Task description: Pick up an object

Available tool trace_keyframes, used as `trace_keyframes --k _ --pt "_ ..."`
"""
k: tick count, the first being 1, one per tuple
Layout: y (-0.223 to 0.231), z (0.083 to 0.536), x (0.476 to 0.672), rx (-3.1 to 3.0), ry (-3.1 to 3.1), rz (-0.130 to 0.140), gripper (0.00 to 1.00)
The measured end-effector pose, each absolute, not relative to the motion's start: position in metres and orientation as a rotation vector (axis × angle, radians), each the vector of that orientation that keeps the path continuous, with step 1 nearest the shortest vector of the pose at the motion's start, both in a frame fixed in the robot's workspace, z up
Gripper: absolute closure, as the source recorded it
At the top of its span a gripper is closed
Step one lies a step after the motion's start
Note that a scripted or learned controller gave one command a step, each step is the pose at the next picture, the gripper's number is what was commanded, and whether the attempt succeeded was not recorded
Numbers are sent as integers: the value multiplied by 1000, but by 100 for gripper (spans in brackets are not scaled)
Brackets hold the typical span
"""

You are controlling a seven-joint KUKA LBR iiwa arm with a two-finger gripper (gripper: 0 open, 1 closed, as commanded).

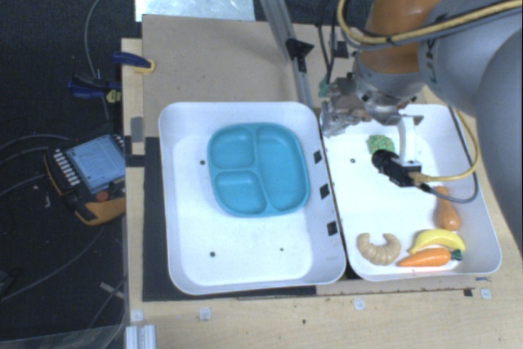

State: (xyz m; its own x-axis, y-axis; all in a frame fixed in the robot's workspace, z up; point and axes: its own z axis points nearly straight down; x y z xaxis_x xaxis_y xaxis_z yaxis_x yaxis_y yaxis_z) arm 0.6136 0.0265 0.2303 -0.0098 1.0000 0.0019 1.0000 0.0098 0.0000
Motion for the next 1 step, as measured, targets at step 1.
trace_keyframes --k 1 --pt "69 231 608 -2211 -2231 -1 100"
